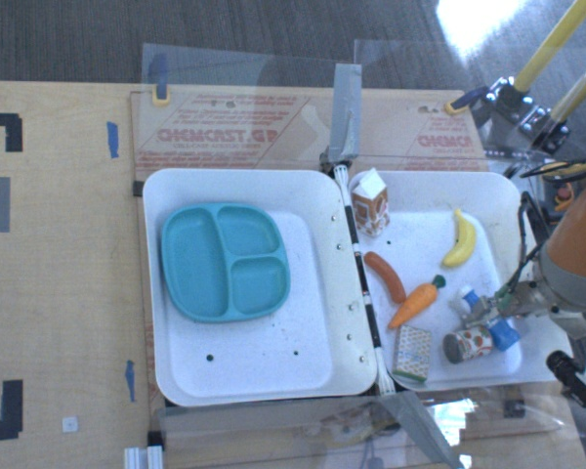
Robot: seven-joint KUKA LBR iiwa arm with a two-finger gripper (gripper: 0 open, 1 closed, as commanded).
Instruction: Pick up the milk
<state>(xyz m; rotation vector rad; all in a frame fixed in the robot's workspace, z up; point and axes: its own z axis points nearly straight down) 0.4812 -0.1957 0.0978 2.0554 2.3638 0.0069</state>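
Standing upright, milk carton (370,201), label unreadable, pincer (488,311) state hard to tell

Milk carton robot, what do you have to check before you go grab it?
1. Milk carton upright at the right bin's far left corner: ok.
2. Nothing leaning on the carton; the sausage lies apart: ok.
3. Gripper over the carton: not ok, it is by the can at the bin's right side.
4. Fingers open: cannot tell.
5. Banana and carrot lie between gripper and carton: not ok if travelling low.
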